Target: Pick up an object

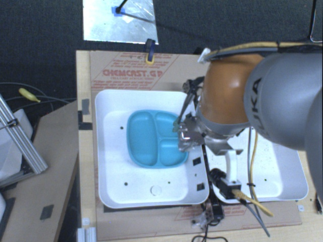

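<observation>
Arm: the grey KUKA arm (287,100) is looming large across the right side of the view, with its orange band (227,89) sitting above the seam where the two bins meet.
Pincer: the pincer (183,139) is hanging low at the right side of the left bin, right over the right-hand edge of the plate.
Pincer state: released or clenched, I cannot tell, because the wrist is blocking the tips from this angle.
Task thing: the blue divided plate (151,137) is lying flat in the middle of the left bin, compartments facing up. Nothing is showing it lifted or gripped.
Contact: the pincer is looking very close to the plate's right rim, but I cannot tell whether it is touching.
Left bin: the white left bin (113,185) is sitting on the bench and carrying the plate, with a few small dark dots showing on its floor.
Right bin: the white right bin (290,183) is sitting just beside it, much of it lying under the arm.
Bench: the bench (86,74) is wearing a brown cardboard sheet (131,67) with red lettering, peeking out behind the bins.
Beyond: a shiny foil sheet (118,14) is lying on the dark floor at the top.
</observation>
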Robot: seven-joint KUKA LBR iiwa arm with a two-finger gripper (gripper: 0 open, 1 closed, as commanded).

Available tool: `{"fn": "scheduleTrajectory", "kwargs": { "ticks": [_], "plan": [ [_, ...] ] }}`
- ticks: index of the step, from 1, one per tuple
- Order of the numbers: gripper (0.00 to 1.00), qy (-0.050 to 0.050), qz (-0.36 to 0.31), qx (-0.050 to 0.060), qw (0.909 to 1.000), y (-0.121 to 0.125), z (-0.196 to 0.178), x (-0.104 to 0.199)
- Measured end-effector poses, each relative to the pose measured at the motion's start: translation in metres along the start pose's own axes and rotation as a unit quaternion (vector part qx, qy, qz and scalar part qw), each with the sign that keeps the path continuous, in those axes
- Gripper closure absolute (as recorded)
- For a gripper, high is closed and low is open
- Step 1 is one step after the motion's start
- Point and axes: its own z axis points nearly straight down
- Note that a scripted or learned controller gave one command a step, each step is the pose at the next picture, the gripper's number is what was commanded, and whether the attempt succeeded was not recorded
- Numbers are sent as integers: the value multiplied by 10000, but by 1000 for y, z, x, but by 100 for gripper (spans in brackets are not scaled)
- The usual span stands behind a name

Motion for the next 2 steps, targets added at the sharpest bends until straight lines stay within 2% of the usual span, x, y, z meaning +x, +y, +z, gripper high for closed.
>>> {"fn": "scheduleTrajectory", "kwargs": {
  "ticks": [1, 2],
  "plan": [
    [100, 39, -29, -87, 10000, 2, -134, 64],
    [100, -23, 67, 28, 10000, 0, -36, -8]
  ]
}}
